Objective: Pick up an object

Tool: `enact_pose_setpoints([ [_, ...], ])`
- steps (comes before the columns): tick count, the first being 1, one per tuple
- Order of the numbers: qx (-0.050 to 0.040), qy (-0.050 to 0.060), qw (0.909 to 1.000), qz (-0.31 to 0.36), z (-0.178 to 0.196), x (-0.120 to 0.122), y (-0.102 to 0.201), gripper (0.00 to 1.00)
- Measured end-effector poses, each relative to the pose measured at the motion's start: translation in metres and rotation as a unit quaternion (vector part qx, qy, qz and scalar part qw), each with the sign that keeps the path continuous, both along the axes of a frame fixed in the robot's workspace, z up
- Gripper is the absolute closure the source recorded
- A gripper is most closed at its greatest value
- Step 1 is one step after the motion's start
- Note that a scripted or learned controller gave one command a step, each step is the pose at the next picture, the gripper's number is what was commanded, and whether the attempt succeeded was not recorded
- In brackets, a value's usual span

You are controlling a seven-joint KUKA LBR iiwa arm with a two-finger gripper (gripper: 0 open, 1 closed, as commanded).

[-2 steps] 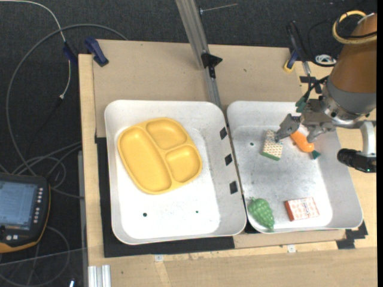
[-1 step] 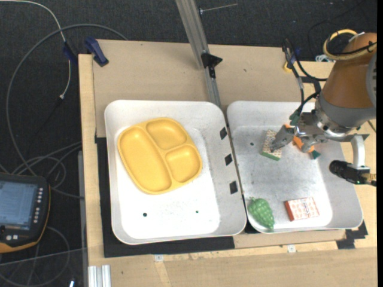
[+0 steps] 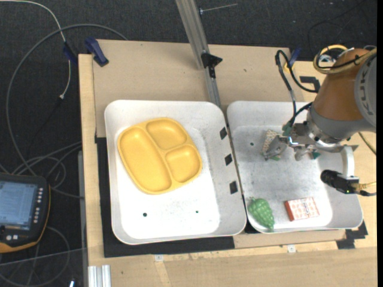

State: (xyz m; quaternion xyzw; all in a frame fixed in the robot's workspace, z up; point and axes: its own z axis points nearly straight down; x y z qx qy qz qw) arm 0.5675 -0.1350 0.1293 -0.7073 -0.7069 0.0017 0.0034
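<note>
Robot lab or test cell. Plywood bench (image 3: 179, 58) on dark carpet, two white bins (image 3: 173, 229) taped in place. Industrial arm (image 3: 344, 94) with exposed cabling. Loose cables (image 3: 36, 76) trail over floor. Teach pendant (image 3: 21, 211) with lit screen at left. Aluminium mast (image 3: 191, 23) rises behind bench.

We find three candidate objects. A yellow divided tray (image 3: 159, 155), three compartments facing up, lies flat in the left bin toward 10 o'clock. A green knobbly object (image 3: 261, 213) rests in the right bin at 7 o'clock, against the rim. A small red-and-white box (image 3: 301, 208) lies flat at 5 o'clock of that bin, near the green object but apart from it.
</note>
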Motion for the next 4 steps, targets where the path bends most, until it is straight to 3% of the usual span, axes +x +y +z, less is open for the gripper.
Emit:
enact_pose_setpoints([
  [1, -0.0003, -0.004, 1.0, 0.001, 0.014, 0.002, 0.0, 1.0],
  [3, -0.0021, -0.008, 1.0, 0.001, 0.123, 0.003, 0.002, 1.0],
  [4, -0.0016, -0.006, 1.0, 0.001, 0.146, 0.004, 0.002, 1.0],
])
